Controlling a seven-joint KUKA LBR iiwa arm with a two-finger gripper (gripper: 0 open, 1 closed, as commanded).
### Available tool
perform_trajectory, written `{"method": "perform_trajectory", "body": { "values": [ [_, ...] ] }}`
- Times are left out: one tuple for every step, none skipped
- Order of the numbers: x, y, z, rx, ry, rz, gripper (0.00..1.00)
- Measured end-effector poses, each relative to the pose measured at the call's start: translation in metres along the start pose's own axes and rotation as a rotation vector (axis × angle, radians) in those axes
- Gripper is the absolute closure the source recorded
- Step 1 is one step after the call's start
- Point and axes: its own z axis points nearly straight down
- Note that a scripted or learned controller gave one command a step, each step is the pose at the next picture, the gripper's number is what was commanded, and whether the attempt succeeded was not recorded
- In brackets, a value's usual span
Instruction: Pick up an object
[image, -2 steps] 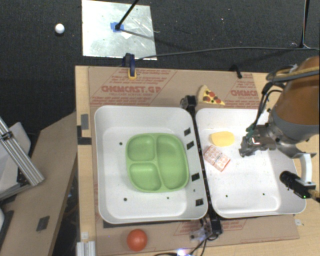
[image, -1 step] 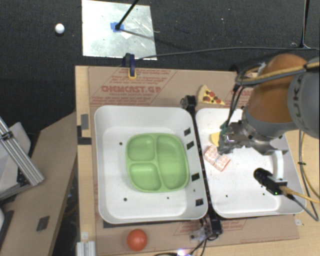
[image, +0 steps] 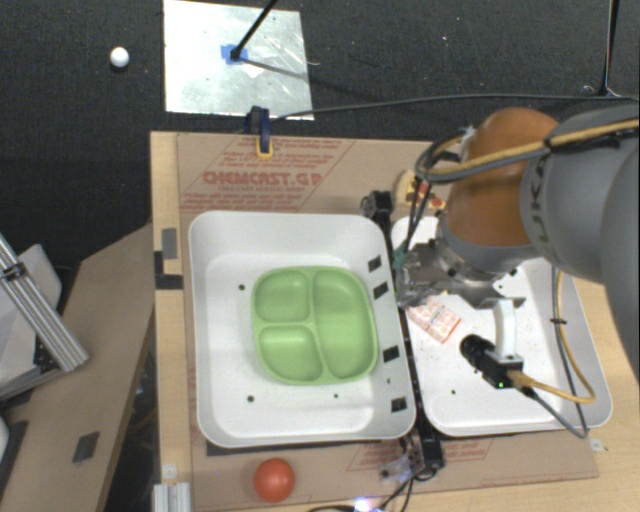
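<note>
- Hovering low over the right bin (image: 570, 400), the claw (image: 425, 290) sits near that bin's left wall; whether it is wide or narrow I cannot tell.
- A pink-and-white packet (image: 436, 320) lies just below it, apparently ungrasped, so the pick looks not yet done.
- The green divided plate (image: 314, 324) fills the left bin (image: 225, 400).
- Cardboard along the tabletop's far edge reads "CHEMCAST GP" (image: 262, 179).

A: Left bin (image: 215, 330)?
B: White, holding a pale green divided plate (image: 314, 324)

A: Right bin (image: 575, 395)?
B: White too; a small packet (image: 434, 318) with a red-and-white pattern. An orange ball (image: 273, 479) sits on the brown board (image: 290, 175)
</note>
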Motion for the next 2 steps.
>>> {"method": "perform_trajectory", "body": {
  "values": [
    [0.056,0.008,-0.012,-0.001,0.001,0.0,1.0],
    [0.077,0.014,0.004,0.001,0.0,0.001,1.0]
  ]
}}
